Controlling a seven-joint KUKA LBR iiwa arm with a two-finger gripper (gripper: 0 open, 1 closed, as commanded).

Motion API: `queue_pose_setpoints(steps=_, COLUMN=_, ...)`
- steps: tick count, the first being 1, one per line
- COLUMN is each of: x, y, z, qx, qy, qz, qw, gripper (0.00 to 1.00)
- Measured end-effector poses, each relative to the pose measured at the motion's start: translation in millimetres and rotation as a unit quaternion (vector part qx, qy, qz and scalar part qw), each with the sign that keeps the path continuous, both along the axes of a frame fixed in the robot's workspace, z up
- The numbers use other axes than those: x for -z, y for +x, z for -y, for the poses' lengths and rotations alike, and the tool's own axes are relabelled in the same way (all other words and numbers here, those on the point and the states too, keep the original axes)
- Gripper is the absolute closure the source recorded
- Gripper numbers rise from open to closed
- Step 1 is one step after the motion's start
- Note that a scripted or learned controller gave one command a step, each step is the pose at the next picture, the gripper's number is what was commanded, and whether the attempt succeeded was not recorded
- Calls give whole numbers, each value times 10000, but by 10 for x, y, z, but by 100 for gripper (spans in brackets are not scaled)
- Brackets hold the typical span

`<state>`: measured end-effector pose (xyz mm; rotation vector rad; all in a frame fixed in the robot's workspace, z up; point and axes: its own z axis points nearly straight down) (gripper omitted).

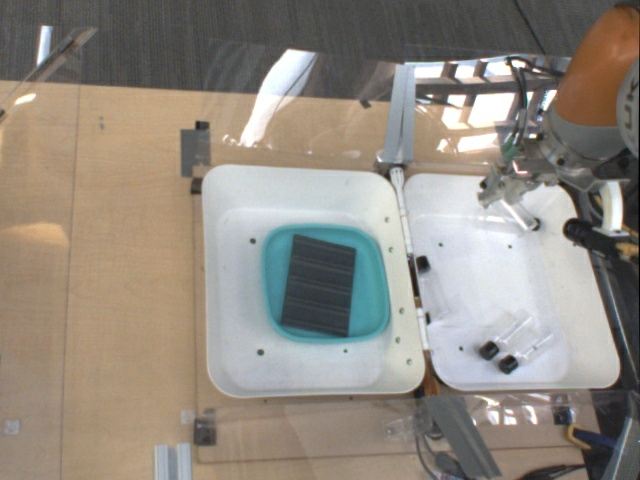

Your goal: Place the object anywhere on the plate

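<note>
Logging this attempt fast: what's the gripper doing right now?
Gripper: over the right bin's back edge; open or shut cannot be told. The dark ribbed block lies on the teal plate.

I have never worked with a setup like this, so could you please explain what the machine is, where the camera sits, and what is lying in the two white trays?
Happily. This is a single picture from a camera fixed above a wooden bench, looking down at a slant. The grey and orange shape at the upper right is a robot arm reaching in from that side; its claw hangs over the far part of the right tray. I cannot tell from here whether the claw is open or closed, and I see nothing held in it.

The left tray holds a teal plate with a dark ribbed block lying flat on it, slightly turned. The right tray has a small clear piece with black ends near its front edge. The block already rests on the plate.
</note>
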<state>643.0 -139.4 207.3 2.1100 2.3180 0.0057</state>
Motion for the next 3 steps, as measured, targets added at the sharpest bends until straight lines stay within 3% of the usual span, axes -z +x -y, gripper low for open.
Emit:
queue_pose_setpoints(steps=1, x=151, y=-613, z=-703, qx=-445, qy=9, qz=-13, qw=9990, gripper=100)
queue_pose_setpoints(steps=2, x=226, y=-1048, z=-1132, qx=-1172, qy=7, qz=-18, qw=9931, gripper=100)
queue_pose_setpoints(steps=3, x=218, y=-1019, z=-2023, qx=-1444, qy=8, qz=-3, qw=9895, gripper=100)
